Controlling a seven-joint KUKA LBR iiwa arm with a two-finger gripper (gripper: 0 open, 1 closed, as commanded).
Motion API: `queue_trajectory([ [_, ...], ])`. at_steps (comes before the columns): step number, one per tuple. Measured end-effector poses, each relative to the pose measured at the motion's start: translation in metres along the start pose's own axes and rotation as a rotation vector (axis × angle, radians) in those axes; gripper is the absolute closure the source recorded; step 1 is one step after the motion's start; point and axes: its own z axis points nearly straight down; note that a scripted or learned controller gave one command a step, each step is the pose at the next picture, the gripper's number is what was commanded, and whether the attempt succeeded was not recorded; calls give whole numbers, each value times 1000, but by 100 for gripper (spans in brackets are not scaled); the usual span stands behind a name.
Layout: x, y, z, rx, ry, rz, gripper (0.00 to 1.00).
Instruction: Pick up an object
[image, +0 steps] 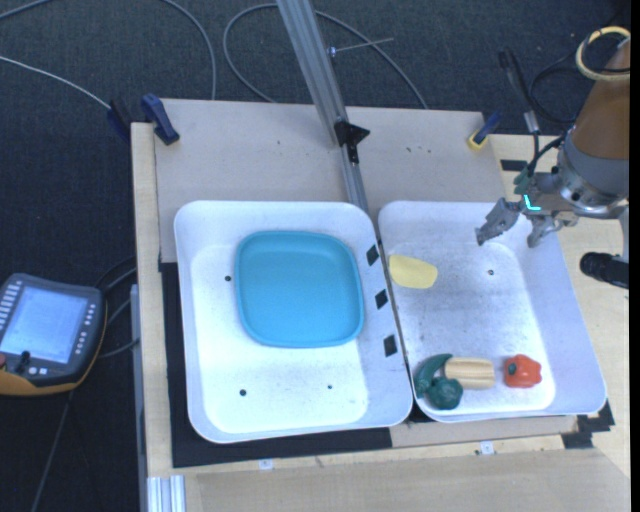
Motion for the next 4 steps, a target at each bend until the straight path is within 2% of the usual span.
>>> queue_trajectory([
  [1, 0, 0, 0, 0, 0, 0, 0],
  [3, -4, 11, 94, 5, 1, 0, 0],
  [4, -3, 11, 121, 3, 0, 0, 0],
])
